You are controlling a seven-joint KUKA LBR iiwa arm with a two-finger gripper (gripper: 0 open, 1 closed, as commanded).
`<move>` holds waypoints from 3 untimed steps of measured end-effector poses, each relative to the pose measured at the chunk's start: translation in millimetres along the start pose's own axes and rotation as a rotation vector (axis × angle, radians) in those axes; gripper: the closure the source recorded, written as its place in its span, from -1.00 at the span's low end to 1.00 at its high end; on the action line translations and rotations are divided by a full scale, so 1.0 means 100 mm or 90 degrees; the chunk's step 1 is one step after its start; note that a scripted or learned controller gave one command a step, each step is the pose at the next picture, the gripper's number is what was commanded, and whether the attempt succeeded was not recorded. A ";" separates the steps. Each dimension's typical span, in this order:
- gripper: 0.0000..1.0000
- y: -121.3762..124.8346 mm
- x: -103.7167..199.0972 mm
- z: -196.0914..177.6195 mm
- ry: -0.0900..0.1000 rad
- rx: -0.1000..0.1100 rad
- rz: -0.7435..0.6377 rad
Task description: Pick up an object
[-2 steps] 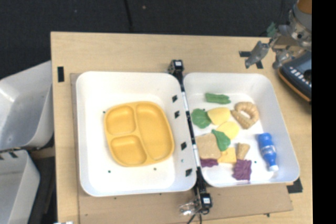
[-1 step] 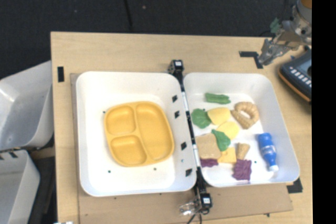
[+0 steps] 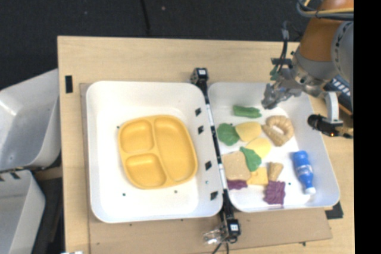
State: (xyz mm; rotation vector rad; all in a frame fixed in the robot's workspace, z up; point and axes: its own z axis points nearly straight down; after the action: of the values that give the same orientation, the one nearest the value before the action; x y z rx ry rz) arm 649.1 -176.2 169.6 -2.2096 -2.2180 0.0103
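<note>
The arm (image 3: 321, 38) reached in from 3 o'clock, its gripper (image 3: 271, 96) hanging over the upper part of the right bin (image 3: 318, 187); whether it was released or clenched could not be told, and nothing showed between its tips. Just at 8 o'clock of the gripper lay a green strip (image 3: 246, 110). The other loose objects crowded the middle of that bin: a green round piece (image 3: 227, 133) toward 9 o'clock, a yellow wedge (image 3: 248, 130) beside it, a tan pretzel-like piece (image 3: 279, 129) at 5 o'clock of the gripper, a pale yellow piece (image 3: 259, 147), a small green leaf shape (image 3: 252, 159), a tan slice (image 3: 236, 166), and a purple cluster (image 3: 274, 192) near 6 o'clock. A blue bottle (image 3: 303, 171) lay toward the bin's 4 o'clock side. The left bin (image 3: 101, 199) held a yellow tray (image 3: 157, 150) with 3 compartments.
</note>
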 end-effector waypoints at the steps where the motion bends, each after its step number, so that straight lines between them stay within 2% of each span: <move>1: 1.00 -0.36 0.59 0.71 -0.002 -0.008 0.000; 2: 1.00 -0.32 0.78 0.40 -0.003 -0.006 0.004; 3: 1.00 -0.63 1.43 -0.44 -0.001 -0.013 -0.002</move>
State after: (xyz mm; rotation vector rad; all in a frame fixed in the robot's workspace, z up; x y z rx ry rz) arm 586.2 -33.6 214.7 -2.2166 -2.2330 -0.0117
